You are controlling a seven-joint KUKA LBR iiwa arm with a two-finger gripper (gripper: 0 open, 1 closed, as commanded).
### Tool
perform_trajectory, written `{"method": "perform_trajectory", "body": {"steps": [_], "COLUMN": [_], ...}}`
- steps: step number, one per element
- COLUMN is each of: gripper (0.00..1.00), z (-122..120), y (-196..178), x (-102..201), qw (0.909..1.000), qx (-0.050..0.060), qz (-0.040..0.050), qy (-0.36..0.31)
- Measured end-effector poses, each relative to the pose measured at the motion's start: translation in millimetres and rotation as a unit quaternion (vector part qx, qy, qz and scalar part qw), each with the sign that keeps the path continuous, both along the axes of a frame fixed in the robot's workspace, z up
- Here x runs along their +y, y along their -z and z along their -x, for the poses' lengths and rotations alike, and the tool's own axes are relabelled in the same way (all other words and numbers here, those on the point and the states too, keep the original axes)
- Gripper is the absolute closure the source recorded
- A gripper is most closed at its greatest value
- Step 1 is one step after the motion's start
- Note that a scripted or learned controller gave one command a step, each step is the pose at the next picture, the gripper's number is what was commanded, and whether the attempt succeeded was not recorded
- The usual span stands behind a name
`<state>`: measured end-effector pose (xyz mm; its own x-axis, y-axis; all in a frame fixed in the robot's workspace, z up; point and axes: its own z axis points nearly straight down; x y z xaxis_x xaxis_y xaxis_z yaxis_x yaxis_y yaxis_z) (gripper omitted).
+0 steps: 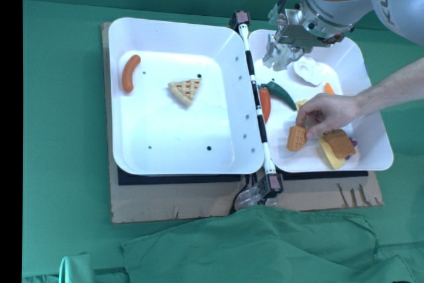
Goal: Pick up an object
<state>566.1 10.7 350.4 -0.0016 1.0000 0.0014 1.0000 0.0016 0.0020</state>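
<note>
From the overhead camera you see the robot's hand (pixel 279 57) low over the right bin (pixel 376 154)'s far left corner; whether it is parted, you cannot tell. A person's hand (pixel 326 113) touches an orange waffle (pixel 296 138). The left bin (pixel 175 162) holds a sausage (pixel 130 73) and pie slice (pixel 185 89).

The right bin (pixel 371 142) holds an orange waffle (pixel 296 138), a green pepper (pixel 281 93), an orange carrot (pixel 265 103) and a white fried egg (pixel 307 70), while a sausage (pixel 130 73) and a pie slice (pixel 185 89) lie apart in the left bin (pixel 132 156).
</note>
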Motion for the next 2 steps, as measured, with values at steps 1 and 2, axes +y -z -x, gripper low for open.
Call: {"method": "perform_trajectory", "body": {"steps": [1, 2], "gripper": [1.00, 1.00], "z": [7.2, 18.3], "y": [19.3, 29.1], "x": [50.4, 92.2], "qw": [1.0000, 1.0000], "qx": [0.001, 0.001], "qz": [0.0001, 0.0001], "qy": [0.000, 0.000]}}
